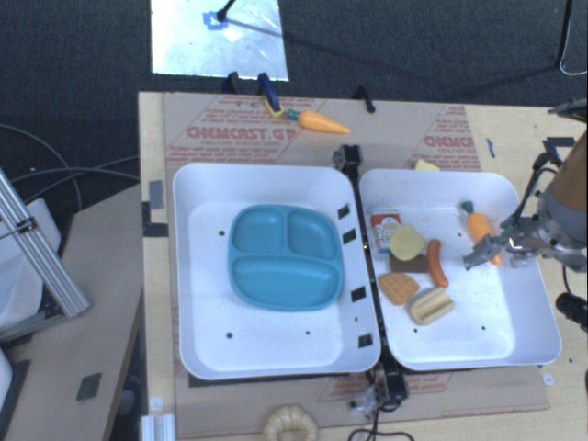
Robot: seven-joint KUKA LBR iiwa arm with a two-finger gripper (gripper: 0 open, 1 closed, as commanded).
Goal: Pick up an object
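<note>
The right bin (528,333) holds several toy foods. An orange carrot (477,225) with a green top lies at its right side. A red sausage (437,263), a yellow round piece (407,243), a red-and-white box (384,222), a tan biscuit (400,288) and a bread roll (430,306) lie toward its left. My gripper (502,250) hangs low over the right part of this bin, at the carrot's lower end. It looks open, with one grey finger on each side of the carrot's tip.
A blue divided plate (284,255) sits in the left bin (197,246). A second carrot (319,122) and a blue clip (268,90) lie on the cardboard behind the bins. A yellow bit (425,165) sits by the right bin's far rim. A ring-shaped pastry (292,424) lies at the bench front.
</note>
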